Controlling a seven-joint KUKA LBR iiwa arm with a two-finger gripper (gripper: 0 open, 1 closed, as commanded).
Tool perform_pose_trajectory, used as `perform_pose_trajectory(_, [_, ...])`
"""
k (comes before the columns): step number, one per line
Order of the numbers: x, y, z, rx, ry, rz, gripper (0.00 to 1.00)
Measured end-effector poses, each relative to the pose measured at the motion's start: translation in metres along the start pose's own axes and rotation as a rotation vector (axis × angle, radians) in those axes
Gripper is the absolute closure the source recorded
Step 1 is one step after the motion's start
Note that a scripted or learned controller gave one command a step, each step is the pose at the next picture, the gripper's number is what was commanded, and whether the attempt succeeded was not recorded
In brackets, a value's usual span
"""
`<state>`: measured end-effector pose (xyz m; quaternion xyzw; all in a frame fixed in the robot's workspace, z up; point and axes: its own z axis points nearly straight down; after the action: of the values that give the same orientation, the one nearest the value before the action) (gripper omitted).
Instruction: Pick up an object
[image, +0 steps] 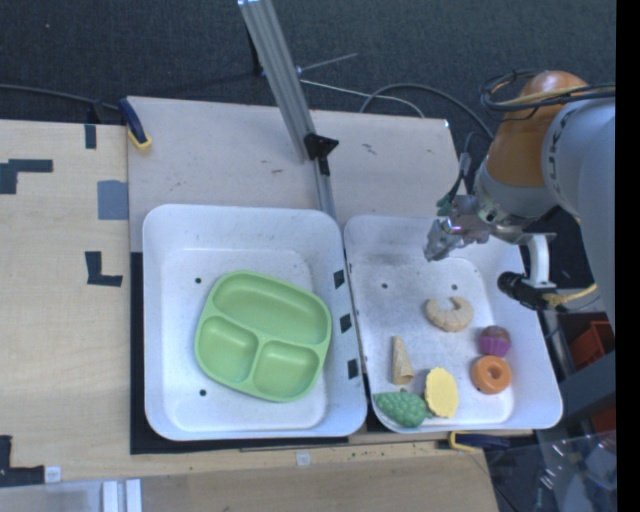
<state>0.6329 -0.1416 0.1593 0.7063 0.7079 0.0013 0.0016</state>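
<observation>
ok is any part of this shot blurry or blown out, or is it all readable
Camera view: soft all over, but readable; the gripper is smeared enough to hide its fingers; the white rim of the right bin looks bright and flat, without harsh glare; the green plate and the croissant keep clear outlines.

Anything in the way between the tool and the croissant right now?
No. In the camera view, bare white bin floor separates the tool from the croissant below it.

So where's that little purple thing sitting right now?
The purple thing lies in the right-hand bin, near its right wall, just above the orange ring-shaped piece and to the right of the tan croissant.
</observation>
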Motion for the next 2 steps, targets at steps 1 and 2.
perform_pose_trajectory(1, [-0.006,-0.007,-0.052,0.0,-0.001,0.001,1.0])
perform_pose_trajectory(2, [-0.005,-0.006,-0.093,0.0,0.0,0.0,1.0])
